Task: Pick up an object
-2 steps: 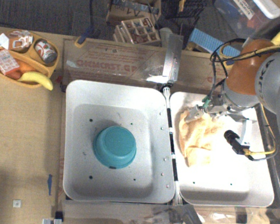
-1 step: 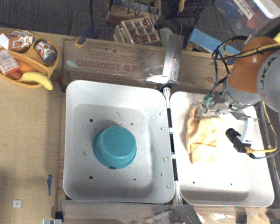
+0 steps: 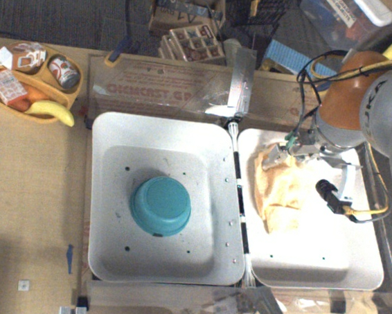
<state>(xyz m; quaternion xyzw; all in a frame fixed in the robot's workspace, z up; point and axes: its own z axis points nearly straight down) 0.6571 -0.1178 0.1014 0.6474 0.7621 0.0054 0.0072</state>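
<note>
- A teal bowl [image 3: 162, 205] is sitting upside down in your left bin [image 3: 107, 143], untouched.
- A tan cloth [image 3: 279, 189] is lying in the right bin [image 3: 324, 260].
- Your gripper [image 3: 296, 146] is working at the cloth's top edge; its grasp I cannot tell, so the lift is remaining.

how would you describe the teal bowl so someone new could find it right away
Start at the two shallow white bins side by side and take the left bin. Near its middle sits a round teal plastic bowl, turned upside down. The crumpled tan cloth lies in the other bin.
</note>
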